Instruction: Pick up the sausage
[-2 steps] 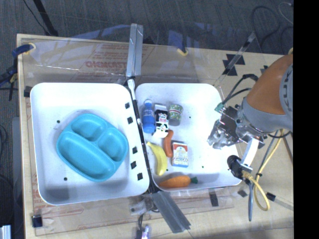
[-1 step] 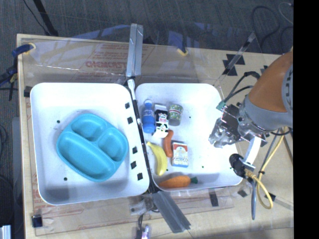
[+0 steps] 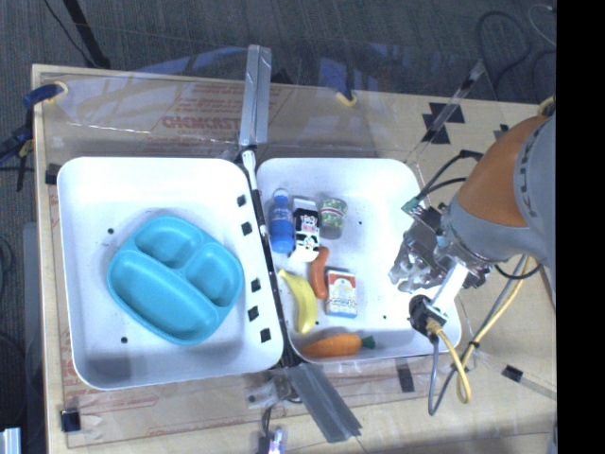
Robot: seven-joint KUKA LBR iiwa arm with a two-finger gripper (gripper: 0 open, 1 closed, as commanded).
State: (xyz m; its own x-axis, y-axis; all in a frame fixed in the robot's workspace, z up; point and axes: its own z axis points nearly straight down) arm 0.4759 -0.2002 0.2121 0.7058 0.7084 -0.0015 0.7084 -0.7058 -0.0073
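Observation:
The sausage is a short orange-red piece lying in the middle of the right bin. It rests between the banana and a small juice carton. My gripper hangs over the right side of that bin, near its right wall. It is roughly a hand's width to the right of the sausage and apart from it. Nothing shows in its grasp.
A blue bottle, a cow-print carton and a green cup stand behind the sausage. A carrot lies along the front wall. The left bin holds a blue divided plate. Yellow cable trails from the wrist.

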